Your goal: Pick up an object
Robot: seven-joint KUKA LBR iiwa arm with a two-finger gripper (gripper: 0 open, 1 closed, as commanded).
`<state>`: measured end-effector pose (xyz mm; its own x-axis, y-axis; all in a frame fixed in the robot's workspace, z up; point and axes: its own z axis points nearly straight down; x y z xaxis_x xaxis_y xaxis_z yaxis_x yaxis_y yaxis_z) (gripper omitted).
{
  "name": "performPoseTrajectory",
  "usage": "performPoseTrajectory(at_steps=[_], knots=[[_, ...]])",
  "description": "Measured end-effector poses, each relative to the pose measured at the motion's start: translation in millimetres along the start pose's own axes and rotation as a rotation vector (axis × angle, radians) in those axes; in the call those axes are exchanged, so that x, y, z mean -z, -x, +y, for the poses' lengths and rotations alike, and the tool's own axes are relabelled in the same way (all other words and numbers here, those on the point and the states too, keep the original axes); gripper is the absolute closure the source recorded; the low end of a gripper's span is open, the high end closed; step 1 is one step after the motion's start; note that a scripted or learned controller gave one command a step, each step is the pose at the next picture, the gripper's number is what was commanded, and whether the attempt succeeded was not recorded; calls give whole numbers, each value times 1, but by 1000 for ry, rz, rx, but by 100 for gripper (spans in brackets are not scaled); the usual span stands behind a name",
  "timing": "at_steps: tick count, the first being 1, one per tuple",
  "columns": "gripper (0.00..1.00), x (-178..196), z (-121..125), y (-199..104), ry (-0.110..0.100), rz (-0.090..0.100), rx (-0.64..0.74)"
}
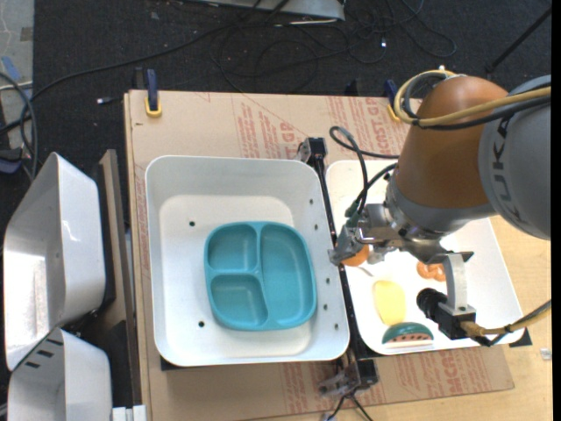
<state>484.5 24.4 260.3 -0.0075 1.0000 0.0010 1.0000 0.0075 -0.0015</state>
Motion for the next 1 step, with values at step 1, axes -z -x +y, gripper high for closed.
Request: performPoseTrajectory(at_steps=[1], knots=[[100, -13, -4, -62, -1, 0, 0]])
